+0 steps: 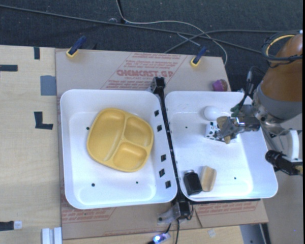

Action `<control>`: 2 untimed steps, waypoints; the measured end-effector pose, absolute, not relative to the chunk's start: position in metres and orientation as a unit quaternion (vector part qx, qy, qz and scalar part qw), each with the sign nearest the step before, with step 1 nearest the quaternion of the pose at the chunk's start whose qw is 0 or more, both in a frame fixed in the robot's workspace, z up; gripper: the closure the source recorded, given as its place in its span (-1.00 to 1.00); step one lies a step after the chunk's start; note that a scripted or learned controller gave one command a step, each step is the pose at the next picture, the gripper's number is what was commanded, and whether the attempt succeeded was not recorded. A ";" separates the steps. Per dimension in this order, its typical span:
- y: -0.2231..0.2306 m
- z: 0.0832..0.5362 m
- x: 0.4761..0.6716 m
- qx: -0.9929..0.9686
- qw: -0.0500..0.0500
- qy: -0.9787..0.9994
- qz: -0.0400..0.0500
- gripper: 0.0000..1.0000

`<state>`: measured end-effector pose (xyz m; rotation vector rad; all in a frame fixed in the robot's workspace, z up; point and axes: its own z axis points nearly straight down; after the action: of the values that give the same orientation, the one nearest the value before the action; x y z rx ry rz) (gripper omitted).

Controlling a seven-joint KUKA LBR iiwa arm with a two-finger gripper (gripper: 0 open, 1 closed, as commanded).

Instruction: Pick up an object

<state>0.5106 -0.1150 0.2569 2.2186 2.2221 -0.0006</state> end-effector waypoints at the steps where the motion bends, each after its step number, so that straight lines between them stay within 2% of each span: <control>1: -0.061 0.238 0.514 0.705 -0.003 0.709 -0.002 1.00; 2: -0.017 0.236 0.510 0.705 -0.003 0.709 -0.002 1.00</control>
<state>0.5098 -0.0170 0.2360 2.2183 2.2316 -0.0069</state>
